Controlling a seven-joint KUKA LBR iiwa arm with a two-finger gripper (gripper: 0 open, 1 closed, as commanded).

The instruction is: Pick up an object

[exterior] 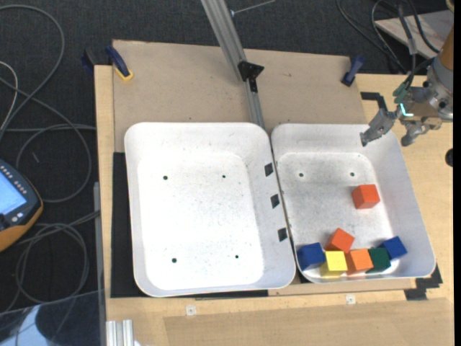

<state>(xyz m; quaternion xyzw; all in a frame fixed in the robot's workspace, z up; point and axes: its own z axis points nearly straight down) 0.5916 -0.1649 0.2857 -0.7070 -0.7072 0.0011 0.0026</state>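
In the right bin [414, 215] sits the stuff worth grabbing: a lone orange cube [366, 196] out on the open floor of the bin, a bit right of the middle. Nearer the front edge there's a whole cluster jammed together: a blue cube [310, 254] on the left, then a yellow cube [336, 262], an orange block [358, 260], a green cube [379, 257], and another blue one [394, 247] at the right end. A second orange piece [342, 238] sits tilted just behind the yellow one, touching the row.

The gripper [394, 131] is up over the bin's far right corner, well apart from everything. The lone orange cube is the closest thing to it and it's still clearly toward the front and a little left of the fingers. The two fingers [377, 130] are spread apart, pointing down and splayed, with nothing between them, so it's got hold of zip. There's a small teal glow on the gripper body above them.

The left bin [137, 193] just shows its speckled white floor with a few dark dots. Both bins sit on a tan bench [180, 78], with blue clamps [119, 62] at the far corners, a metal pole [230, 42] slanting in from the top, and a handheld pendant [14, 204] lying among black cables on the floor at the left.
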